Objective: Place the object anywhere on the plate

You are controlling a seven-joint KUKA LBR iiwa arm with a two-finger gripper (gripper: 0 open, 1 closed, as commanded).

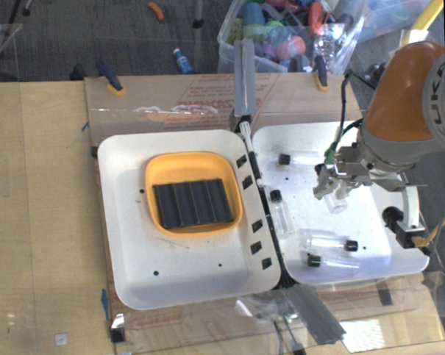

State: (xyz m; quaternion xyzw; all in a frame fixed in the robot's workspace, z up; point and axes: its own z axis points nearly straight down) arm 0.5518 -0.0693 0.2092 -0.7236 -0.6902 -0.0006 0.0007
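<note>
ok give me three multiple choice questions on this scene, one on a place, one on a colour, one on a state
1. Where is the plate?
A. in the left bin
B. in the right bin
C. on the bare bench

2. What colour is the plate?
A. blue
B. yellow-orange
C. green

3. What lies on the plate?
A. a dark ribbed block
B. a red ball
C. a clear vial

Answers:
1 A, it sits in the bin on the view's left.
2 B, its rim is yellow-orange.
3 A, the block lies flat at its centre, while the gripper hangs over the right bin.
</note>
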